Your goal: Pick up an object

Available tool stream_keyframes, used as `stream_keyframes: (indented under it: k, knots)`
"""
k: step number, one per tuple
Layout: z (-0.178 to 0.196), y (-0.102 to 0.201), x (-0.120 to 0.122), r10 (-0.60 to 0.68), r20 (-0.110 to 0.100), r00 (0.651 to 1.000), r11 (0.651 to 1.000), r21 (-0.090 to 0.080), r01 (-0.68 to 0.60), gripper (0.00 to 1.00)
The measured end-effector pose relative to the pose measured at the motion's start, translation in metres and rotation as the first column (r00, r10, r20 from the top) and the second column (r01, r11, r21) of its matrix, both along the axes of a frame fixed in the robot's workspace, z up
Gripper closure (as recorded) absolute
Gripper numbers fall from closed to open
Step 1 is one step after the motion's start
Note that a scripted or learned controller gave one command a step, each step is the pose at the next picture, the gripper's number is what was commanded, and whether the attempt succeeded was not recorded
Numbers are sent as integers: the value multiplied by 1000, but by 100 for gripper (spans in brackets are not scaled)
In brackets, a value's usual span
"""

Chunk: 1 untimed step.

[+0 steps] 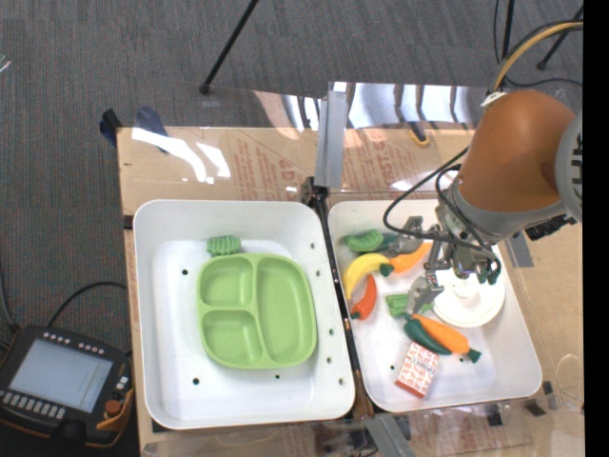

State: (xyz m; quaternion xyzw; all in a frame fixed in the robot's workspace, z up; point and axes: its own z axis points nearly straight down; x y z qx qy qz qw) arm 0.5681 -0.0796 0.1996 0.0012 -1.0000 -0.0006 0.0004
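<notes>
The right bin holds several toy foods. A yellow banana lies at its left side, with a green leafy piece behind it and a red-orange pepper in front of it. An orange piece lies beside the banana's tip. A carrot with a green top lies near the middle, next to a white disc. A red and white box sits near the front wall. My gripper hangs low over the bin's middle, just above a small green piece and behind the carrot.
The left bin bears a green divided plate and a small ridged green item behind it. The arm's orange band looms over the right bin's back right. A tablet lies on the floor at the left.
</notes>
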Motion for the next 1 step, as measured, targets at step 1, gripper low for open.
stream_keyframes:
  k: [1]
  knots:
    - [-108,-51,-47,-62,10,998,998,1,62,0]
